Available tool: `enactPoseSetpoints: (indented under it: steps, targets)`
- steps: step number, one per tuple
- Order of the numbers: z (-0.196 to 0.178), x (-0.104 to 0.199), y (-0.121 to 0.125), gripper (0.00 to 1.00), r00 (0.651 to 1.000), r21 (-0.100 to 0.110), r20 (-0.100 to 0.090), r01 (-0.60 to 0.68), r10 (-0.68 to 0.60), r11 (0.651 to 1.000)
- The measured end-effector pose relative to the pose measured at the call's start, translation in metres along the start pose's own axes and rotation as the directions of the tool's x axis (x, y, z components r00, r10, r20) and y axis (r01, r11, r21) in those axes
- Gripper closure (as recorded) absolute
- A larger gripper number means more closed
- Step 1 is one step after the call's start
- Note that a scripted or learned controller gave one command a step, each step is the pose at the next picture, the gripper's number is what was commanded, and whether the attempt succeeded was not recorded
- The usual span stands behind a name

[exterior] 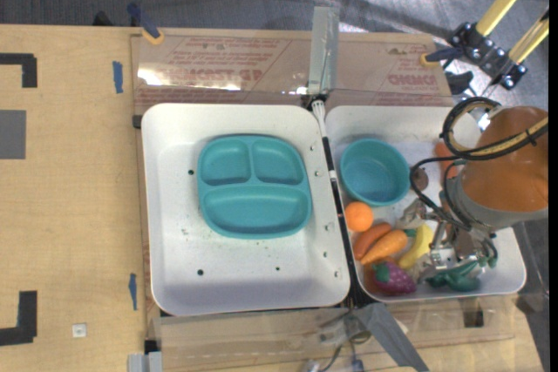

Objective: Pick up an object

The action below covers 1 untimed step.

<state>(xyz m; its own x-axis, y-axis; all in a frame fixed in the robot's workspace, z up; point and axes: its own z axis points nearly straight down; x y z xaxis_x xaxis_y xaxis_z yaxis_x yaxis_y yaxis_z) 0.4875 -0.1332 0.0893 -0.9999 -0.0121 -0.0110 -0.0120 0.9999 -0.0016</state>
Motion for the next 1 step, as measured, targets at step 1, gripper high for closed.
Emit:
enactPoseSetpoints:
  steps: [1]
  targets:
    - [-0.0972,-0.0608,-0.0359,0.00,0.950,0.002,0.003,0.312,-0.312,0.950]
